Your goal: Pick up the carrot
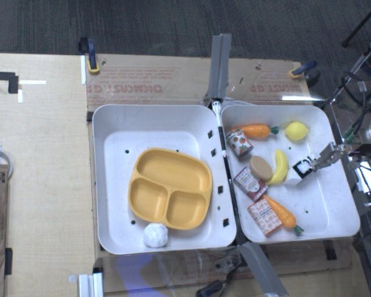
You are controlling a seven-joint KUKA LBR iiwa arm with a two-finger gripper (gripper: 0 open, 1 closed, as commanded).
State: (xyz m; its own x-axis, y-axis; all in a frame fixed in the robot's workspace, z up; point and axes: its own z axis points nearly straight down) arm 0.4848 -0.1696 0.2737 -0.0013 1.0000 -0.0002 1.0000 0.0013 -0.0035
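Two carrots lie in the right bin (334, 224). One carrot (255, 130), orange with a green top, lies along the far wall between a small can (239, 143) and a lemon (296, 130). The other carrot (281, 211) lies slantwise near the front, beside a red packet (264, 218). My gripper (317, 161) reaches in low from the right wall, just right of a banana (279, 167). It is a good way from both carrots and holds nothing that I can see.
A round brown disc (260, 167) and a second red packet (248, 183) lie mid-bin, left of the banana. The left bin (105, 184) holds a yellow divided plate (170, 188) and a white ball (155, 234). A grey post (220, 67) stands behind the bins.
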